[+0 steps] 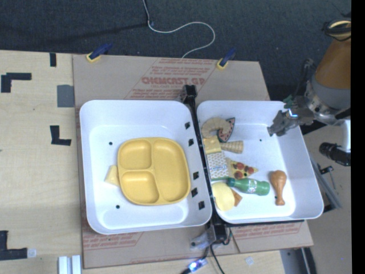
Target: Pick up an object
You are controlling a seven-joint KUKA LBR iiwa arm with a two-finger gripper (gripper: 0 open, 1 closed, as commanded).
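The grey arm with its orange band reaches in at the far right corner of the right white bin (302,153), and its dark two-finger gripper (279,124) hangs just inside that bin's far right rim, above bare white floor. At this slant and size I cannot tell how the gripper is set, and nothing is seen caught in it.

The candidates for picking all lie in the right bin, most crowded along its left wall. Against that wall, from far to near, sit a tan ring-shaped toy with a dark wedge beside it (218,128), a pale yellow block and cone (223,147), a flat patterned card (217,164), a pizza-slice toy with red dots (242,169), a green plastic bottle lying on its side (248,186) and a yellow cheese-like wedge (223,197) at the near left corner. A brown toy drumstick (278,184) lies alone toward the near right, well apart from the pile.

The left white bin (91,153) holds a yellow three-compartment plastic tray (154,171) with a pale yellow slab (112,176) tucked at its left edge.

My judgement is that the approach step is in hand: no object is chosen or touched yet. The next move calls for travelling toward one object and descending on it; the isolated drumstick looks easiest, since nothing crowds it, whereas the pile by the left wall risks a glancing or doubled grasp.
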